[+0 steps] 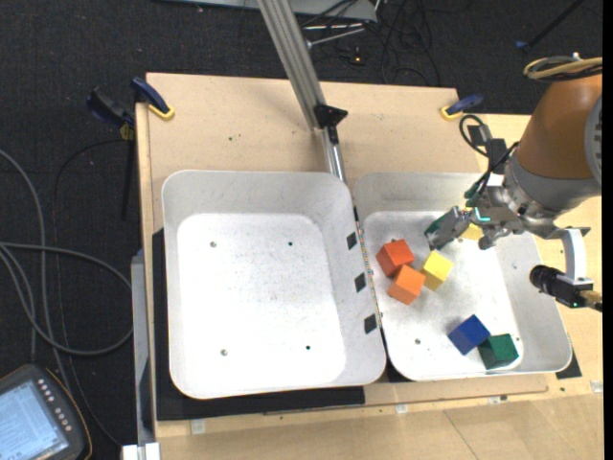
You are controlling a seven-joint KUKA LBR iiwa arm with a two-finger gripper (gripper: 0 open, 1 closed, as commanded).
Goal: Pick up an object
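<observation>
A grey-and-orange robot arm is hanging its pincer (464, 226) over the right white bin (541, 300), just above a yellow cube (437, 269); its fingers are spreading apart, pinching nothing. Every block is lying in that bin, so picking remains undone.

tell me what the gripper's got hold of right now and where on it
Nothing that can be seen: the gripper hangs above the right bin, just up and right of the yellow block, with no block between its fingers.

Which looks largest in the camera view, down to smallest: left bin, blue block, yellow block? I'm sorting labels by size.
1. left bin
2. blue block
3. yellow block
The two blocks look nearly alike, so their order is unsure.
</observation>
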